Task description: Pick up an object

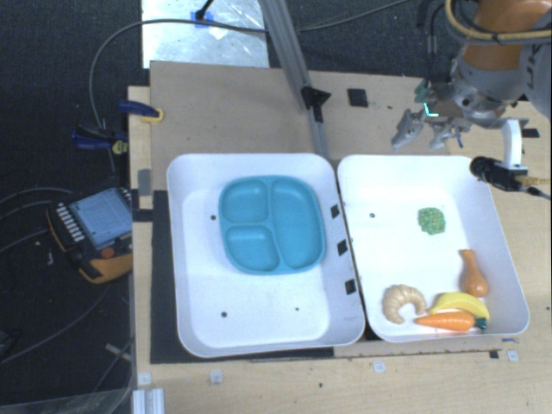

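My gripper hangs above the far rim of the right bin, its two fingers spread apart with nothing between them. In that bin lie a green broccoli floret near the middle, a brown drumstick at the right side, and a tan croissant, a yellow banana and an orange carrot along the near edge. The broccoli is the closest of them to the gripper, well below it in the view.
The left bin holds a blue divided plate. A grey pole slants across the bench behind the bins. Clamps and a small device lie off the bench at the left.
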`<action>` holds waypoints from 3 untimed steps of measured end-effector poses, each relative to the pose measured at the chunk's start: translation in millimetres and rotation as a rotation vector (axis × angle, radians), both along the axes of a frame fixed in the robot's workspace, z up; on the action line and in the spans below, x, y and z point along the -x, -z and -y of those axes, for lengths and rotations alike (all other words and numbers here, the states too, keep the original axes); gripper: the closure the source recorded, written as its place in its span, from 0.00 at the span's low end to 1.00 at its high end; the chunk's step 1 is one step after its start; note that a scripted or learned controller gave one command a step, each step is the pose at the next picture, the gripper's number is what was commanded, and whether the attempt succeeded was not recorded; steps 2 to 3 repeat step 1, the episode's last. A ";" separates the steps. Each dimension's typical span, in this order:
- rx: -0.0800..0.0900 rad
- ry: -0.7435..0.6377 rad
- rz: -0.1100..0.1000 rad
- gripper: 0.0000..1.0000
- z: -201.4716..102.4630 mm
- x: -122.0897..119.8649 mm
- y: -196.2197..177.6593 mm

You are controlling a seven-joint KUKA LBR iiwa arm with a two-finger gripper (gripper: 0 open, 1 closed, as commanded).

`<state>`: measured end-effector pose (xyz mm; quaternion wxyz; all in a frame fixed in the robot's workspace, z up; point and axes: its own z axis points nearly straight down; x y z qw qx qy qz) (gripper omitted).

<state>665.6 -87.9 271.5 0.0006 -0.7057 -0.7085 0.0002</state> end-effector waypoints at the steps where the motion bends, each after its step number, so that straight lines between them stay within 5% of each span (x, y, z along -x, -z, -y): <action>1: 0.000 0.000 0.003 0.00 0.0 -0.7 -1.6; 3: 0.000 0.000 0.003 0.00 0.0 -0.7 -1.6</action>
